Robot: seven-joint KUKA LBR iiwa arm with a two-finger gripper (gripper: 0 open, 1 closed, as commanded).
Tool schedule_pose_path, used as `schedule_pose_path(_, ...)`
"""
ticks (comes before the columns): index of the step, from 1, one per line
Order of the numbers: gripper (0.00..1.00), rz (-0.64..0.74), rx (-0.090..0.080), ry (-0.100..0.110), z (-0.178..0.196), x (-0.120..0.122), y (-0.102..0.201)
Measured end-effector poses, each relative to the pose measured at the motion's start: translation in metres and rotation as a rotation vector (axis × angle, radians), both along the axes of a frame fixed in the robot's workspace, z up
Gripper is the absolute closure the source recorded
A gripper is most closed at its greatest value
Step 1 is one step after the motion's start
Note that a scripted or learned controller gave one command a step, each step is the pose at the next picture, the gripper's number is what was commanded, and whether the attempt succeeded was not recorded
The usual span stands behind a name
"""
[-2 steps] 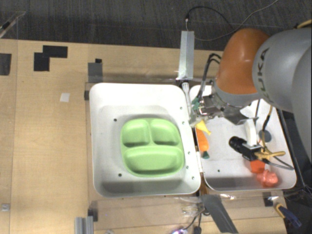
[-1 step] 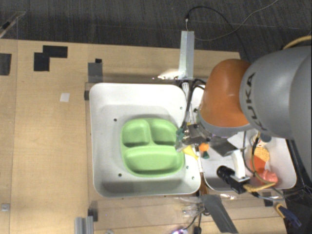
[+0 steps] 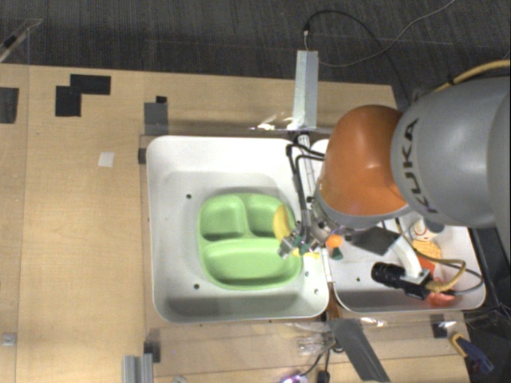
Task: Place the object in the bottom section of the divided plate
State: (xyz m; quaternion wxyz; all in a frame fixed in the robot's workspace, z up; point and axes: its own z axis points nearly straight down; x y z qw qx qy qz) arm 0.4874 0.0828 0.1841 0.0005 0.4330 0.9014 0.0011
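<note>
Yellow, perhaps curved object (image 3: 280,221) at edge of green plate (image 3: 239,255)

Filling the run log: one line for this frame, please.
gripper: at right rim of green divided plate | yellow object: at that rim, beside gripper | placement: not done

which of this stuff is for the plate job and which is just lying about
For the job: plate, yellow object at its right edge, gripper.

Lying about: red thing, orange thing, white thing, all in the right bin.
</note>
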Motion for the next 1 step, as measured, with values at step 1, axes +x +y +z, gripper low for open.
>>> schedule_pose_path(1, 0.0, 0.0, 0.0, 0.0, 0.0001, 0.0001, 0.0)
